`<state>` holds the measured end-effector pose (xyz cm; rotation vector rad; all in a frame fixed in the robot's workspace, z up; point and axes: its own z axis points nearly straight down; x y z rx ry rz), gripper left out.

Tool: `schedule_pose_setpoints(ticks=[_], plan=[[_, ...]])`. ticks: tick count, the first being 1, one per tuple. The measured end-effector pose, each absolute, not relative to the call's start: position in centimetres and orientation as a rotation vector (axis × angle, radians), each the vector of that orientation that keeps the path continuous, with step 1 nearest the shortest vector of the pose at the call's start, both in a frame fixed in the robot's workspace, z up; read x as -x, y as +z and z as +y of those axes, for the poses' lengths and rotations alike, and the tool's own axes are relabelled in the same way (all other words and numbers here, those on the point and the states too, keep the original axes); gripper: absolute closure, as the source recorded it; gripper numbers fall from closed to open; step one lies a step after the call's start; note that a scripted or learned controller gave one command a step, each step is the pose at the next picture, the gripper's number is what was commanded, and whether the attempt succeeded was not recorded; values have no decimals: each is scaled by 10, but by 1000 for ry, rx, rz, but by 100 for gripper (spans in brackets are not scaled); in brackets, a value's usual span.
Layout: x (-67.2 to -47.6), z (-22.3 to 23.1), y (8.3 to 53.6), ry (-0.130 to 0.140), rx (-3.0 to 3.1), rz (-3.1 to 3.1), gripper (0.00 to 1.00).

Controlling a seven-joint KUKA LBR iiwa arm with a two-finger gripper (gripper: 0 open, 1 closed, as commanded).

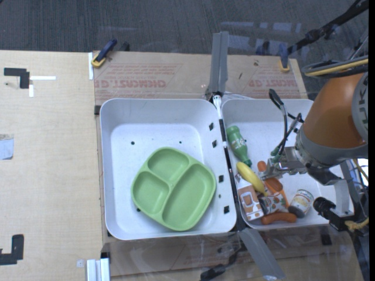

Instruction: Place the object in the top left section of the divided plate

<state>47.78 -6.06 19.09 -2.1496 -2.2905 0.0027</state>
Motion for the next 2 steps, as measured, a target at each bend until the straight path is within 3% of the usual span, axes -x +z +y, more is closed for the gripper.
schedule_pose_setpoints(ticks=[2], plan=[[-595, 4, 199, 5, 2016, -2410, 100]])
